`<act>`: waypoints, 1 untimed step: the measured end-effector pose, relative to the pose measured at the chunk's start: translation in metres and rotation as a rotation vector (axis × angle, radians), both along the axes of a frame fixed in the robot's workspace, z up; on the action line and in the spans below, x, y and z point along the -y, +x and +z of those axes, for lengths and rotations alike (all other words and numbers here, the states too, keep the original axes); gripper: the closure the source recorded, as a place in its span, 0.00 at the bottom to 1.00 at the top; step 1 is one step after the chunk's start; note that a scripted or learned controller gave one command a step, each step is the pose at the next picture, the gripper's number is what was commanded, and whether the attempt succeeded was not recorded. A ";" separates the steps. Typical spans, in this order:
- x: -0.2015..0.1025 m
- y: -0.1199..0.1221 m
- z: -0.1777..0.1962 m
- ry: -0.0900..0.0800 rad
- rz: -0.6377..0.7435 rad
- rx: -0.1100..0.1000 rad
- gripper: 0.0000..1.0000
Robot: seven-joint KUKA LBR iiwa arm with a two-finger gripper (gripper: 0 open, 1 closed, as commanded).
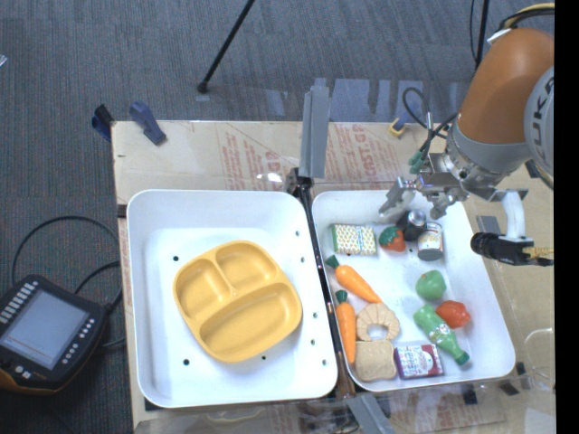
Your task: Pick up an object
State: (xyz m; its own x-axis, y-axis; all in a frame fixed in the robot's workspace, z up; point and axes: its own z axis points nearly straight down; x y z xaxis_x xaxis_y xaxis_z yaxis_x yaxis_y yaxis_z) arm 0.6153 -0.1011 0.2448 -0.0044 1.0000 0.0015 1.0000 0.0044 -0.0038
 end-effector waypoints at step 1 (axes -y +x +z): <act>0.066 0.025 -0.087 0.000 -0.027 -0.010 0.00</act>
